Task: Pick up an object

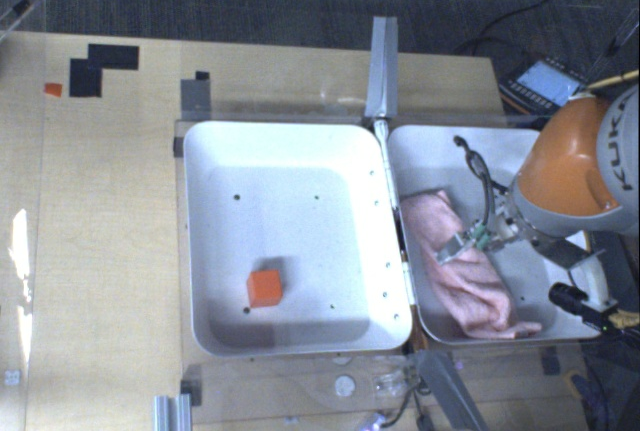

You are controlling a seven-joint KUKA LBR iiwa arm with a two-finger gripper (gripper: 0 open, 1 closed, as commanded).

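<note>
I have the arm (575, 174) over the right bin (520, 144), reaching in from the right. Jaws (470, 241) sit low on the pink cloth (460, 269), at its middle. Cannot tell how wide they stand; the tips blur into the fabric. No cloth clearly between them, so I log no hold.

Cloth lies crumpled along the bin's left half, from near the divider down to the front wall. Orange block (265, 288) sits alone in the left bin (210, 159), well apart.

Risks as I judge them: jaws pinch one thin fold and it slips on the lift; cloth drags and snags the bin wall; tips press the floor and close on nothing.
</note>
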